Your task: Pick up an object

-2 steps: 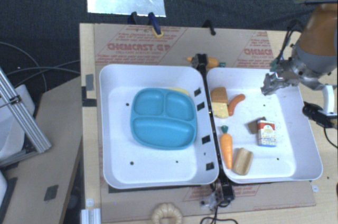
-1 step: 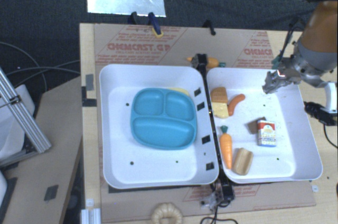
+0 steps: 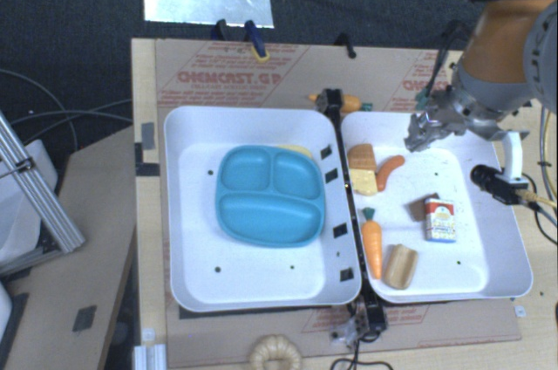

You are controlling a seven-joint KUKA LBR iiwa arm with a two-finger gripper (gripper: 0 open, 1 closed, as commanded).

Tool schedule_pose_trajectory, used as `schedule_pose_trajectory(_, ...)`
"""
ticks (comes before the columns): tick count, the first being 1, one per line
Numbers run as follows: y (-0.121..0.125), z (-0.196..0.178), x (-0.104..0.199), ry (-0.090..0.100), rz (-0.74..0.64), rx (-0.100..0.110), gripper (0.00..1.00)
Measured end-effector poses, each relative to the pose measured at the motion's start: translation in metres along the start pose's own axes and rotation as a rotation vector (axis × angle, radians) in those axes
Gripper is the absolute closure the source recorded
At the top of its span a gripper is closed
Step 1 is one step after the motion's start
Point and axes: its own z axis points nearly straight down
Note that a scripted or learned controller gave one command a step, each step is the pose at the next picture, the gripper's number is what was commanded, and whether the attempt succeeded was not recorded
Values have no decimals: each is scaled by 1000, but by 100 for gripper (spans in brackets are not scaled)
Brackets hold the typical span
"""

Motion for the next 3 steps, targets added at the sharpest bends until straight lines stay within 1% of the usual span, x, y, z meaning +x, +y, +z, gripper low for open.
schedule_pose_trajectory(1, 10, -7, 56, -1, 2, 0, 100)
schedule_pose_trajectory(2, 32, -7, 115, 0, 0, -1, 100)
schedule_pose_trajectory(3, 40, 11, 165, -1, 1, 1, 100)
